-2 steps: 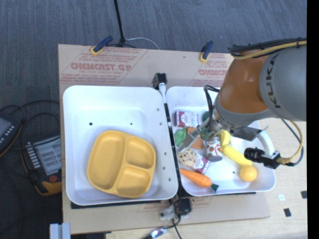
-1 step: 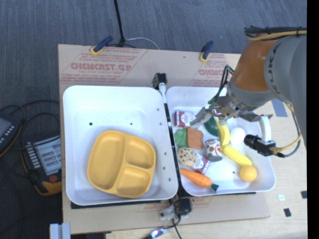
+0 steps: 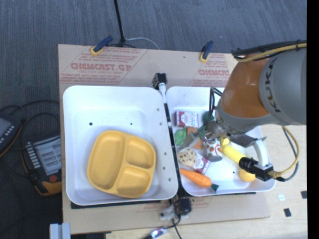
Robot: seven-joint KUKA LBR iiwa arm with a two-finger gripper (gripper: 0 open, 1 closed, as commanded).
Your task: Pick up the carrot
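Note:
The carrot, orange with a dark green stem end at its right, lies near the front edge of the right bin. My gripper hangs low over the middle of that bin, above and slightly right of the carrot, among the clutter there. It stands well apart from the carrot, and nothing can be seen held in it. The grey arm with its orange band covers the bin's back right part.
Around the gripper lie a red-and-white packet, a green item, a speckled cookie, a small red-and-white can and a yellow item. The left bin holds a yellow divided tray.

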